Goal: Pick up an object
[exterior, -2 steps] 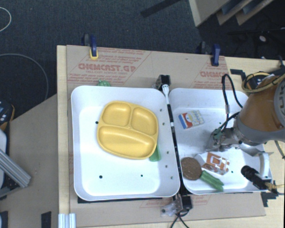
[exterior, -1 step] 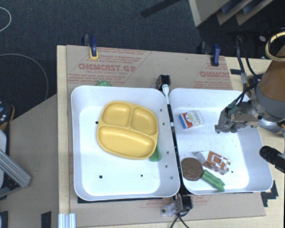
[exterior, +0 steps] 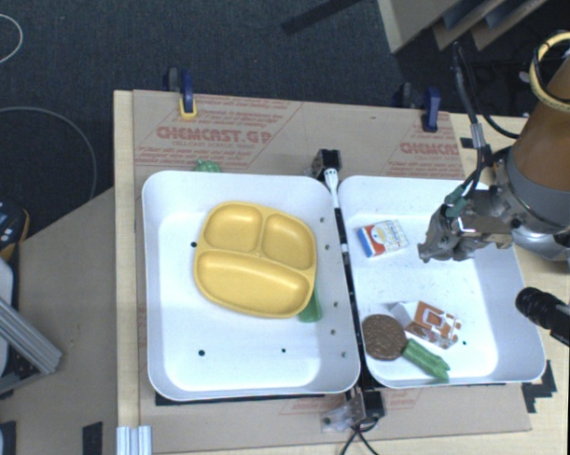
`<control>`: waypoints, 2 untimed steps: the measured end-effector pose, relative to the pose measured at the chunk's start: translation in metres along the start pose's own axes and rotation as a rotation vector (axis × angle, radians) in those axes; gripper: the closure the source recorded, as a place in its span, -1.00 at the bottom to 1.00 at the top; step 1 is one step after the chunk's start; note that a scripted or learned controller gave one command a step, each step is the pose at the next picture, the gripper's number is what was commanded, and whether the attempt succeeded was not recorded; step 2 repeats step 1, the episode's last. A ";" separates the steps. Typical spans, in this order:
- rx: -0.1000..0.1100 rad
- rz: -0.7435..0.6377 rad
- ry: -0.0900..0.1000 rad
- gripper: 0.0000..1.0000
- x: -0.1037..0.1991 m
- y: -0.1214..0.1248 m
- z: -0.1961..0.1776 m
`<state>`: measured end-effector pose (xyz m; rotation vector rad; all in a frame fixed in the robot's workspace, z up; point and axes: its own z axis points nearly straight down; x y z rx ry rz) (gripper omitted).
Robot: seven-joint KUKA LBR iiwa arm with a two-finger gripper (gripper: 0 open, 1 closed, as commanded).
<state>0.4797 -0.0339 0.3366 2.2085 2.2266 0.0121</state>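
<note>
My gripper (exterior: 437,248) hangs over the upper middle of the right bin (exterior: 506,304), pointing down. A small white carton with red and blue print (exterior: 382,238) lies just to its left, apart from it. Toward the bin's front lie a brown round disc (exterior: 385,335), a green stick-shaped object (exterior: 427,358) and a red and white patterned packet (exterior: 436,323). Nothing shows between the gripper's tips.
The left bin (exterior: 171,293) holds a yellow three-part plate (exterior: 256,258) with a green piece (exterior: 310,311) peeking out at its right edge. A black bar (exterior: 339,235) runs between the bins. Clamps (exterior: 187,90) hold the brown board at the back.
</note>
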 end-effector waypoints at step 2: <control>0.018 0.003 0.000 1.00 0.047 0.056 0.092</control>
